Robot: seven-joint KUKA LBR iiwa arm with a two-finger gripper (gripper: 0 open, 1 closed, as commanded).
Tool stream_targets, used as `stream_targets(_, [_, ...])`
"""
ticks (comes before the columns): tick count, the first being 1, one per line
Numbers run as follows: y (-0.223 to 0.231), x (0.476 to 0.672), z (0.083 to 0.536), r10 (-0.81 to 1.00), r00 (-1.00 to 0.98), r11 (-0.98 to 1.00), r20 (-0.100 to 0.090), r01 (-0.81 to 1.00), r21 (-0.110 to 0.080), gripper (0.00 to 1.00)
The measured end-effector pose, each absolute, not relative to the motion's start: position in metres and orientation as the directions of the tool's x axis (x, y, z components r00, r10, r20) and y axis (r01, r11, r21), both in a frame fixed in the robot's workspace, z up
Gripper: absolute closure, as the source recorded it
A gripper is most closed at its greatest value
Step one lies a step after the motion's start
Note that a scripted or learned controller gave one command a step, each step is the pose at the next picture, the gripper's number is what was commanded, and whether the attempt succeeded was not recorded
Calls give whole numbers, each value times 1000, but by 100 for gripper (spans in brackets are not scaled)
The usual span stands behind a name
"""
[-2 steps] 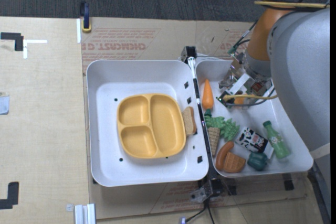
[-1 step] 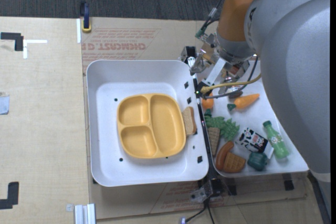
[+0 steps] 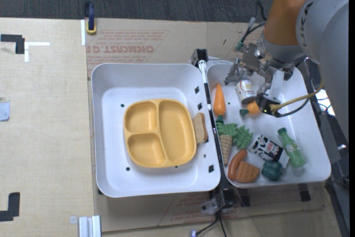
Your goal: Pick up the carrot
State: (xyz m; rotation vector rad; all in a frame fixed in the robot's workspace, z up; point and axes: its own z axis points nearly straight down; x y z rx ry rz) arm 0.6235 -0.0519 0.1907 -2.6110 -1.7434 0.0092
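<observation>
The carrot point(image 3: 219, 99), an orange tapered piece, lies along the left wall of the right bin point(image 3: 314, 119), tip pointing to the back. My gripper point(image 3: 250, 81) hangs over the back of that bin, to the right of the carrot and apart from it. Its fingers point(image 3: 237, 71) stand open, spread to either side of a small pale jar point(image 3: 246, 89). A small orange piece with a green end point(image 3: 252, 108) lies just in front of the jar.
In the right bin's front half lie a green leafy piece point(image 3: 235, 134), a waffle cone point(image 3: 226, 147), a cow-patterned carton point(image 3: 265, 147), a green bottle point(image 3: 292, 148), a dark green pepper point(image 3: 272, 170) and an orange-red piece point(image 3: 243, 167). The left bin point(image 3: 105, 119) holds a yellow divided plate point(image 3: 160, 133) and a cracker point(image 3: 199, 127).
</observation>
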Motion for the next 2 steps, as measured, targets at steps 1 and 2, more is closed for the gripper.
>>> stream_targets(1, [-94,620,116,911,413,-413,-3,911,-4,0])
stream_targets(2, [-166,586,92,871,491,-491,-3,871,-3,0])
